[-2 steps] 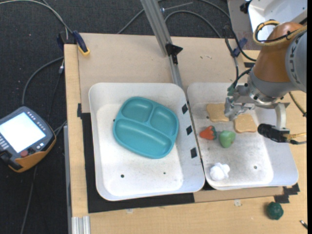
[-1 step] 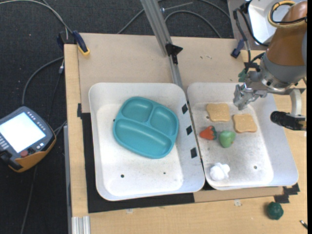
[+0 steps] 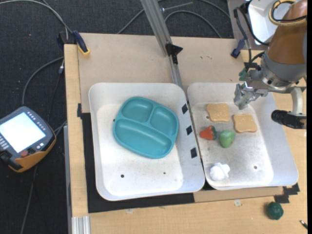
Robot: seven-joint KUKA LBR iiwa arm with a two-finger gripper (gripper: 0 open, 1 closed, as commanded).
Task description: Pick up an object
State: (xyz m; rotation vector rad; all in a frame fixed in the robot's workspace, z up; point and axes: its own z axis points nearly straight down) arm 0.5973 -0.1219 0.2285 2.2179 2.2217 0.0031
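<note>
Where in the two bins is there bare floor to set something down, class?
Left bin: bare strip in front of the teal plate. Right bin: bare corner right of the white lump. Crowded: its middle, where toasts, strawberry and green fruit cluster below the gripper.

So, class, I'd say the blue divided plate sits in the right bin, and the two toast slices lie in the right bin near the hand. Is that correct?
Not quite. The camera view shows the blue divided plate in the left bin, not the right one. The rest stands: the two toast slices lie in the right bin, near the hand.
</note>
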